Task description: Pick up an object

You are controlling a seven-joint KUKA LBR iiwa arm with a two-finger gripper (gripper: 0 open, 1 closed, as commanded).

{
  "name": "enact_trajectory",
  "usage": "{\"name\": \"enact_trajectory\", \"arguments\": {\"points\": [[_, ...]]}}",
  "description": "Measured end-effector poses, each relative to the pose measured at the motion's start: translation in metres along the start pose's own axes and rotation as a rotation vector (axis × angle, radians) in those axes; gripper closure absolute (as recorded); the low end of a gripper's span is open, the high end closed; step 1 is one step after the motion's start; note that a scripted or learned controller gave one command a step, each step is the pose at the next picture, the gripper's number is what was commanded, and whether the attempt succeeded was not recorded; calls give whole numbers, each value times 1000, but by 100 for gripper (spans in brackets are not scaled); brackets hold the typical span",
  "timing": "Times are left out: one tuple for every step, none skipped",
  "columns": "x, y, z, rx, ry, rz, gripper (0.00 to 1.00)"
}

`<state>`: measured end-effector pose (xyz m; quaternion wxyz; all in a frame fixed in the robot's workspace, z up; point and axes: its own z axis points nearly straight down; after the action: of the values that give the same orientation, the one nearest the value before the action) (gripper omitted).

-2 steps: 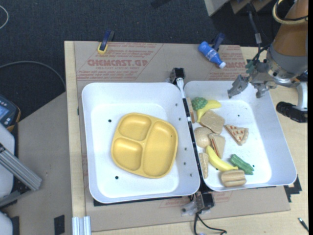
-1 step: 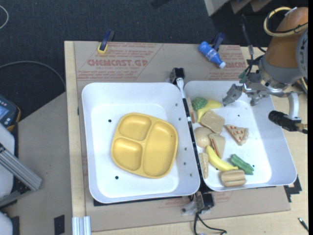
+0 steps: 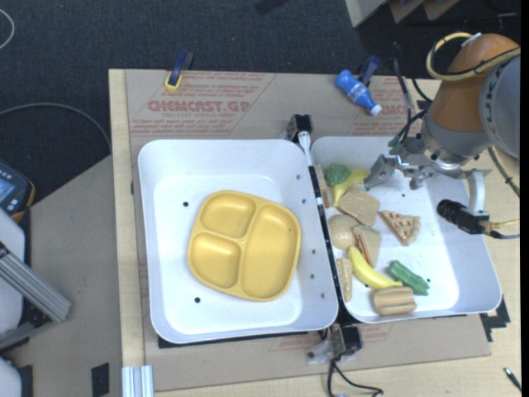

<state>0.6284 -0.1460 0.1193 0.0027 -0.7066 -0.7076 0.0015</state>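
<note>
Jaws apart on the gripper [image 3: 399,172], nothing between them, hovering over the right bin [image 3: 475,259] just beside the bread slice [image 3: 360,204] and broccoli [image 3: 336,174]. Toys lie crowded along the left wall, so a finger could land on a neighbour and knock the target away

Red print "CHEMCAST GP" — upside down, on the brown board [image 3: 207,106]

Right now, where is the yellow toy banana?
The yellow toy banana lies in the right white bin, near its front, between the green pepper and the hot dog bun.
</note>
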Motion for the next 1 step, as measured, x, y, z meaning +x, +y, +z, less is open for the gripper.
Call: {"name": "enact_trajectory", "arguments": {"points": [[1,1,34,-6,-1,1,0]]}}
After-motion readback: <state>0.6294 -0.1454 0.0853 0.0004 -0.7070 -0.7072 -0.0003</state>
